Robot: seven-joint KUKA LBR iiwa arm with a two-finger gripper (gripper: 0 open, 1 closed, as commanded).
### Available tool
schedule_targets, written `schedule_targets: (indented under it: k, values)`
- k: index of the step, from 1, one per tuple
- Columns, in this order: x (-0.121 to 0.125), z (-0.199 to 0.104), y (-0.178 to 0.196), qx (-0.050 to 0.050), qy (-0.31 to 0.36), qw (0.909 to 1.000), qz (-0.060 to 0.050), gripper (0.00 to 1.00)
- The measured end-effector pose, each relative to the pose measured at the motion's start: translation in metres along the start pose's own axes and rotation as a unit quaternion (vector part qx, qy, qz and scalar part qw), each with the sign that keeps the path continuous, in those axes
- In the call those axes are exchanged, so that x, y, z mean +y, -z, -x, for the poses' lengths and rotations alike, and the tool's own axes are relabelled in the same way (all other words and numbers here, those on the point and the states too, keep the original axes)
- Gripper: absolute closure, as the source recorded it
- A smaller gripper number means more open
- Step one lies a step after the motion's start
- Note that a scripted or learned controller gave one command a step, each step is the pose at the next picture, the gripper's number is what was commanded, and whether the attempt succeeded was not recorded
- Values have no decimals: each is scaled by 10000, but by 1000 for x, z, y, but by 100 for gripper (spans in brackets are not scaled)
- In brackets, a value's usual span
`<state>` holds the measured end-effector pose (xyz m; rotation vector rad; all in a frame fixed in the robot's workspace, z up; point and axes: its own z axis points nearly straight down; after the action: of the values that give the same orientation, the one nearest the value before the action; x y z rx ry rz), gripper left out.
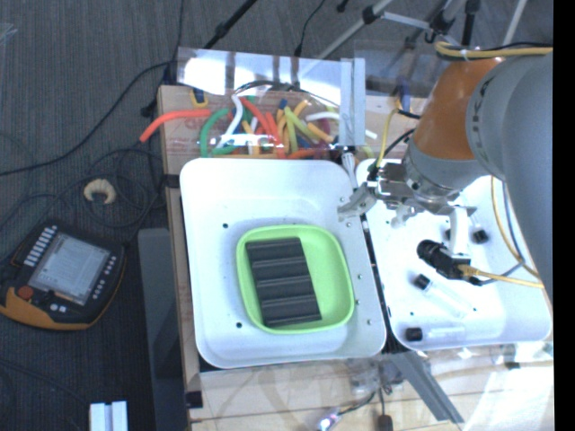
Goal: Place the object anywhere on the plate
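Observation:
A green square plate (334, 275) sits in the middle of the left white bin (211, 205). A dark grey ribbed block (283, 281) lies flat on the plate, roughly centred, with its long side running front to back. My gripper (442, 227) hangs over the back half of the right white bin (503, 317), under the grey wrist and orange band. It is well to the right of the plate and apart from the block. Nothing shows in its grasp.
A small black piece (420, 282) lies in the right bin, and another (413, 334) sits near its front left corner. Coloured tubes (269, 128) are piled behind the left bin. A teach pendant (63, 272) lies on the floor at the left.

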<state>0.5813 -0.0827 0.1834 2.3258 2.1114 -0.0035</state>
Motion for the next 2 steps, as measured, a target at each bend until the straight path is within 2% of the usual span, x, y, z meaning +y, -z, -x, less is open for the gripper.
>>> schedule_targets:
  k: [1, 2]
  values:
    - [15, 2, 141, -9, 13, 10000, 9, 0]
    - [-51, -16, 249, -7, -430, 9991, 24, 0]
